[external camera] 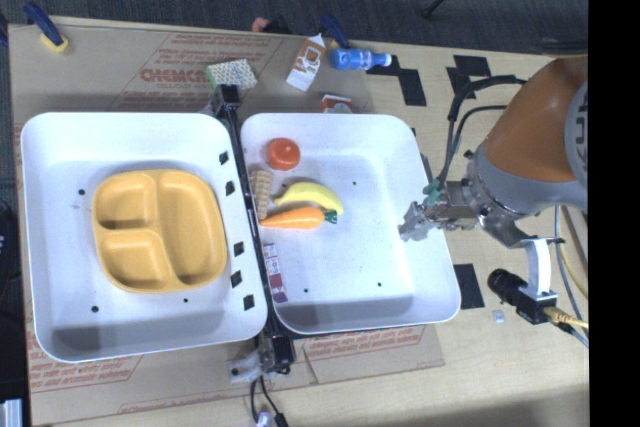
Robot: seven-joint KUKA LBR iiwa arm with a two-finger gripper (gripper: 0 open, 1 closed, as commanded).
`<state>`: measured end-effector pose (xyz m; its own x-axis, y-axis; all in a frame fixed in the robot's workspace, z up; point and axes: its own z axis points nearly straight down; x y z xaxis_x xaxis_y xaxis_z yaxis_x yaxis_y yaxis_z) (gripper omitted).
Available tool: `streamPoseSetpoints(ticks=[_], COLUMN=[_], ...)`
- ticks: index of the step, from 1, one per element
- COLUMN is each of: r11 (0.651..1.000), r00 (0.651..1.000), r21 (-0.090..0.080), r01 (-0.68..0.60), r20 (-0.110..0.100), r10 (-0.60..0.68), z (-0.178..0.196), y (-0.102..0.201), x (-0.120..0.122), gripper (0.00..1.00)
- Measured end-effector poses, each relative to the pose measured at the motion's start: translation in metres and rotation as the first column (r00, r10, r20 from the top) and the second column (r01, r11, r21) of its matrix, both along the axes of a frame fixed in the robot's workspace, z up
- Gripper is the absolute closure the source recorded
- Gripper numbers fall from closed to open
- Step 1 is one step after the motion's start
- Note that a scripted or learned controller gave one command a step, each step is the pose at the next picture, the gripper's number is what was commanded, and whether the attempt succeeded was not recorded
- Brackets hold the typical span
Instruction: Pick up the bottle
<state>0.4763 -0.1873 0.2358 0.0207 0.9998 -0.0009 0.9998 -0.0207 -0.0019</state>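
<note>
While the jaws (415,221) hover at the right bin's (440,285) right rim, whether parted or clenched cannot be told. The bottle (358,60) lies well beyond them on the surface (470,355), behind the bin, long axis running left to right, cap rightward.

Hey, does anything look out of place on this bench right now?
Yes. The blue bottle lies on its side on the bench beyond the right bin, not in either bin. A small carton and a patterned packet sit out there too. The gripper is at the right bin's right rim, far from the bottle.
</note>
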Motion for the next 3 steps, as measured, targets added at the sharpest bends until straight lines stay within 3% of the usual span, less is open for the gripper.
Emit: streamPoseSetpoints(ticks=[1, 2, 3], r11=[0.959, 0.999, 0.880], r00=[0.959, 0.999, 0.880], r21=[0.004, 0.001, 0.001], r01=[-0.285, 0.034, 0.475], r20=[-0.001, 0.000, -0.005], r10=[0.285, -0.034, -0.475], z=[-0.034, -0.001, -0.036], y=[0.040, 0.062, 0.024], x=[0.000, 0.000, -0.001], gripper=[1.00, 1.00, 1.00])
